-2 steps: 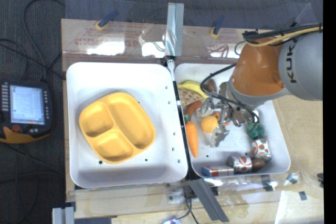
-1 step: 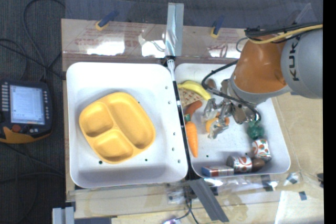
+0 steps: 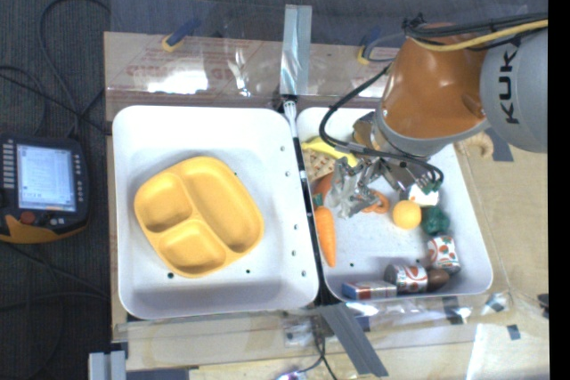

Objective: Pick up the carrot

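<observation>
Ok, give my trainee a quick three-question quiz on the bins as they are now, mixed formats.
1. True or false: the carrot lies in the right bin, along its left wall.
2. What sits in the left bin? A) a yellow divided tray B) a blue bowl C) a red cup
3. Fill in: the gripper hangs over the ___ bin, above and right of the carrot.

Key: 1 true. 2 A. 3 right.
</observation>
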